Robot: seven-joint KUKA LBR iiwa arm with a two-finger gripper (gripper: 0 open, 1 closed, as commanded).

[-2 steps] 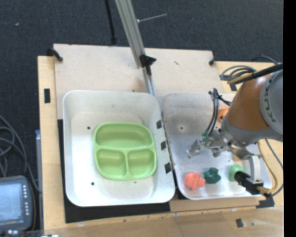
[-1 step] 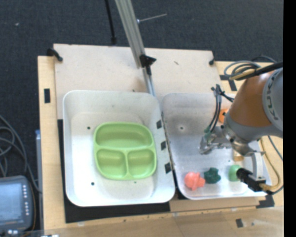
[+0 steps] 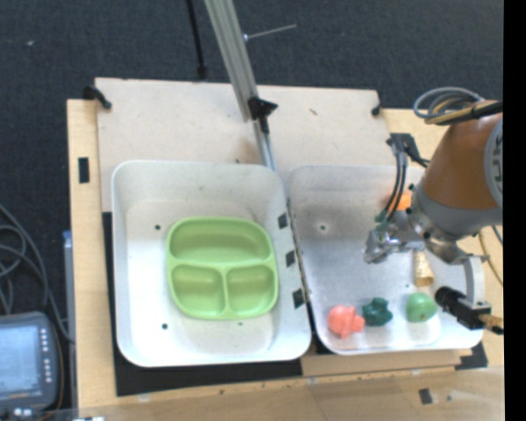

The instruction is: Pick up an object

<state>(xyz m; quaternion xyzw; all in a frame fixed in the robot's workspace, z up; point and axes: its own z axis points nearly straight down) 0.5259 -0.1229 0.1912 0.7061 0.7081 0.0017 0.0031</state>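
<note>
The right bin holds a pink toy, a dark green toy and a light green round toy in a row along its near edge. A small yellow-tan piece lies just above the light green toy, and an orange object peeks out beside the arm at the bin's far right. My gripper hangs over the right bin's middle right, above and apart from the toys, with nothing seen in it.
The left bin carries a light green divided plate at its centre. A slanted metal pole rises from between the bins at the back. Cables loop by the arm at the right.
</note>
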